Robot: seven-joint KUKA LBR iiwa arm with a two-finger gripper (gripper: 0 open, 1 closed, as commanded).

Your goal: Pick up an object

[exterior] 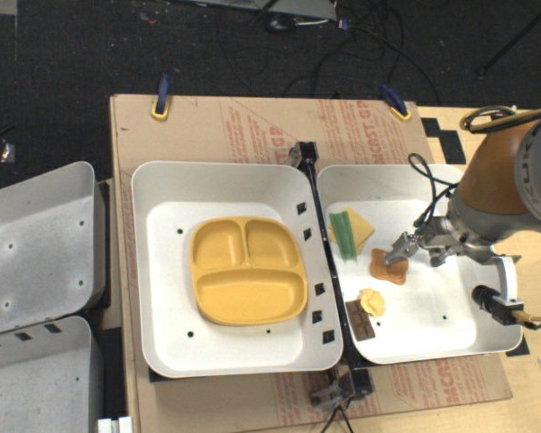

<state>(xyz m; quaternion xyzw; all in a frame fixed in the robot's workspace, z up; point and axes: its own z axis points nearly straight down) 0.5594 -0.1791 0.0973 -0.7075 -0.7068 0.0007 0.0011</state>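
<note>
The tool (398,258) hung just over the orange-brown piece (389,268) in the right bin (451,336), its opening impossible to judge, so the approach step seemingly needed a final descent and closing.

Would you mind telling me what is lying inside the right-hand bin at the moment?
The right bin holds a green strip lying on a yellow wedge, an orange-brown piece at the gripper, a small yellow piece and a dark brown bar. The arm covers the bin's far right corner.
</note>
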